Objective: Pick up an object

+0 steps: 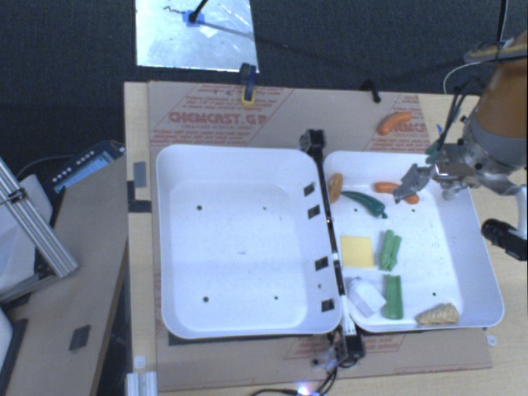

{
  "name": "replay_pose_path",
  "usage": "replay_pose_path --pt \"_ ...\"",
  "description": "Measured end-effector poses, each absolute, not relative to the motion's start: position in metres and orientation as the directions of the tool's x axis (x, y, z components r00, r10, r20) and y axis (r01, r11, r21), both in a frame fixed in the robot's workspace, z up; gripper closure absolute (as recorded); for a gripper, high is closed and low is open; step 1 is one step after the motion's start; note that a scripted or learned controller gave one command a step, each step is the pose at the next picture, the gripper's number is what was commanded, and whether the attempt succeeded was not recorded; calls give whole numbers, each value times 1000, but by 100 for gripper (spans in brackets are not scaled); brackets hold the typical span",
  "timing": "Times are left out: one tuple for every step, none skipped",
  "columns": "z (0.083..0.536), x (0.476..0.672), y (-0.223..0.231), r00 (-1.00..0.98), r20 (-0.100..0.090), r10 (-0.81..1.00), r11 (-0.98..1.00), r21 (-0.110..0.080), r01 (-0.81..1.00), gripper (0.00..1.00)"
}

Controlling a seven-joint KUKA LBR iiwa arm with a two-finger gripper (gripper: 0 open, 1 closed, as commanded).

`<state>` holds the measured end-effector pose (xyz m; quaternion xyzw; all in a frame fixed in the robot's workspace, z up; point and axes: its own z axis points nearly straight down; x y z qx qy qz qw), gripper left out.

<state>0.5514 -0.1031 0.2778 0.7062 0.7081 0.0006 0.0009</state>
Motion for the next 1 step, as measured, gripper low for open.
replay_pose_path --pt "90 554 -102 -2 1 1000 2 -10 1000 0"
